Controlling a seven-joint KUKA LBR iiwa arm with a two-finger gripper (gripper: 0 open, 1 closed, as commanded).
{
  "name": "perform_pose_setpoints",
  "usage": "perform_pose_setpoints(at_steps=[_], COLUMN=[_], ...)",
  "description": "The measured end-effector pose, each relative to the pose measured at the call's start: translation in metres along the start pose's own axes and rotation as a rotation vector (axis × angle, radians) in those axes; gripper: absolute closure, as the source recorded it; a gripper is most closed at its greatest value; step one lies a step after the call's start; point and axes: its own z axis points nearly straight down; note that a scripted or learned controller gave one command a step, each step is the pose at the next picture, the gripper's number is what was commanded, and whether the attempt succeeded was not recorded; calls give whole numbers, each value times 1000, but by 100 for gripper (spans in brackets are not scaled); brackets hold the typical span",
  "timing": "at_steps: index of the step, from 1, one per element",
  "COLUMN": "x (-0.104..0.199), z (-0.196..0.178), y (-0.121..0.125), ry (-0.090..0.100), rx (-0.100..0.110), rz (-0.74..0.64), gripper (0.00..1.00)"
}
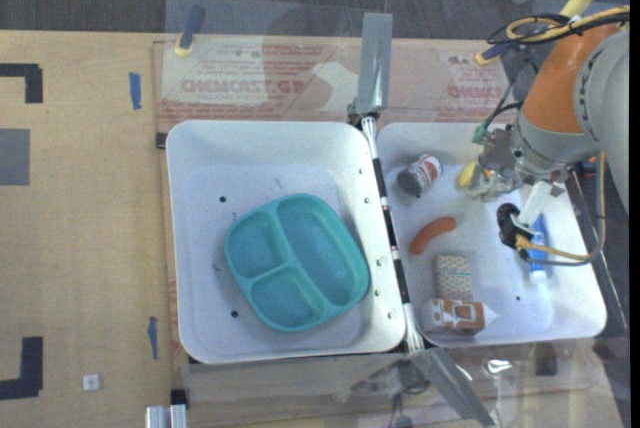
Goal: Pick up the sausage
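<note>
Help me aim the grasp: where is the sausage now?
The sausage lies in the right bin, near its left wall, below the small can and above the patterned packet.

Robot lab: taped bench (pixel 80 216), white bins (pixel 200 141).

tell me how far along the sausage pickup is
Done: nothing yet. The sausage lies loose on the floor of the right bin, between the small can and the patterned packet. In hand: the gripper hangs over the bin's upper part, up and to the right of the sausage and apart from it. Left: moving over it, descending, gripping, lifting.
</note>
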Motion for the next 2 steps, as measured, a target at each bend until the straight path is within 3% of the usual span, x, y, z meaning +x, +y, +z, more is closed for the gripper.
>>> perform_pose_setpoints(at_steps=[1,2], x=[-52,-24], z=[-32,-119], y=[-39,-58], ry=[1,-2], rx=[11,7], rz=[-282,-119], gripper=[100,100])
